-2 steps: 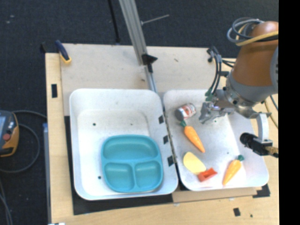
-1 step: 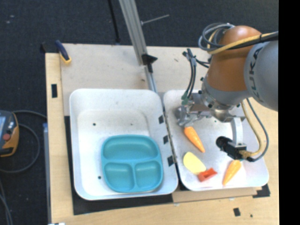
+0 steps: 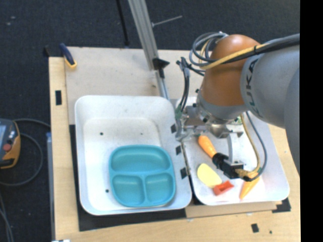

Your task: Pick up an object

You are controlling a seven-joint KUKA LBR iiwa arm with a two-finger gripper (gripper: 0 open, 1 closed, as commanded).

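We are seeing the left bin (image 3: pixel 96 115) offering open floor toward 12 o'clock, a teal divided tray (image 3: pixel 143 176) lying toward its 6 o'clock wall. The right bin (image 3: pixel 275 178) is crowded, the arm (image 3: pixel 229 77) hanging over its 12 o'clock half. The gripper (image 3: pixel 209 127) is sitting beneath the wrist; we cannot tell its state. The wooden bench (image 3: pixel 108 67) is resting on dark floor. At the right bin's 6 o'clock, an orange-handled tool (image 3: pixel 208 146), a yellow piece (image 3: pixel 208 175), a red block (image 3: pixel 223 187) and a carrot-like piece (image 3: pixel 248 187) are lying close together.

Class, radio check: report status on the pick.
Tool low over right bin. Orange piece beneath, ungrasped. Yellow piece, red piece close by.
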